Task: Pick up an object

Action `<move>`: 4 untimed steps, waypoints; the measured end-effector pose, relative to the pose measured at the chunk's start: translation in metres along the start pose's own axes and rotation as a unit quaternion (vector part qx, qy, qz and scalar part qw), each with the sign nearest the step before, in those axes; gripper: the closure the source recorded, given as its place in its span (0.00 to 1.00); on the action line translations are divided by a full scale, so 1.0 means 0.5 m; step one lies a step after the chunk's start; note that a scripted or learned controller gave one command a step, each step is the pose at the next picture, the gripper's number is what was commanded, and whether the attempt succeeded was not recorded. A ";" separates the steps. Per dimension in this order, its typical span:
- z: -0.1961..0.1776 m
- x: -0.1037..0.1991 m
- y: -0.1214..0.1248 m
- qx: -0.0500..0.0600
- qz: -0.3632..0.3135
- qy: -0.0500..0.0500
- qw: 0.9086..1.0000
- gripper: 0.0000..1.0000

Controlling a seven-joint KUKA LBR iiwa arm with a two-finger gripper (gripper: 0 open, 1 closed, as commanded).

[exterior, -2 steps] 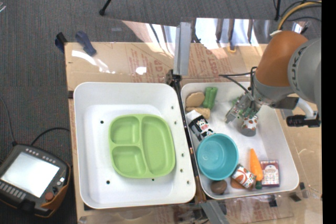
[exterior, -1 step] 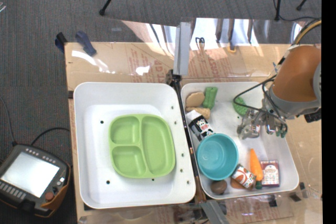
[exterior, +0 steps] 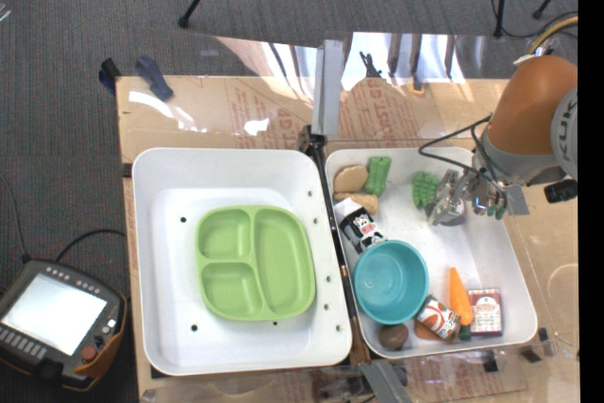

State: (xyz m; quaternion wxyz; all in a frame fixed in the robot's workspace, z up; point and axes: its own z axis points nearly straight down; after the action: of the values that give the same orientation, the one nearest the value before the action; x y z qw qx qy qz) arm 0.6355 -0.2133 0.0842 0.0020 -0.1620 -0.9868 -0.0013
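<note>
Hovering over the right bin [exterior: 521, 283], the gripper [exterior: 451, 206] blurs; grip state unreadable.

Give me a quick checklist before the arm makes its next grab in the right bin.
1. Gripper inside the right bin: ok, it sits in the upper right part.
2. A target within reach: ok, a green toy lies right beside the gripper.
3. Something gripped already: cannot tell, the fingertips are too blurred.
4. Space around the target: not ok, the green toy touches or nearly touches the gripper; which one is unclear.
5. Other items apart from the gripper: ok, blue bowl, carrot and small box lie nearer the front.
6. Left bin: ok, the green divided plate lies flat.
</note>
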 end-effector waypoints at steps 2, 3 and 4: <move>-0.015 0.003 -0.004 0.000 0.060 0.002 0.998 1.00; -0.001 0.001 -0.001 0.000 0.100 0.001 0.995 1.00; -0.001 0.001 0.000 -0.001 0.122 0.001 0.993 1.00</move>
State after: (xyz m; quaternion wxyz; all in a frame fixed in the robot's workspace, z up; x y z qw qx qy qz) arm 0.6353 -0.2131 0.0846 0.0029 -0.2808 -0.9598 -0.0023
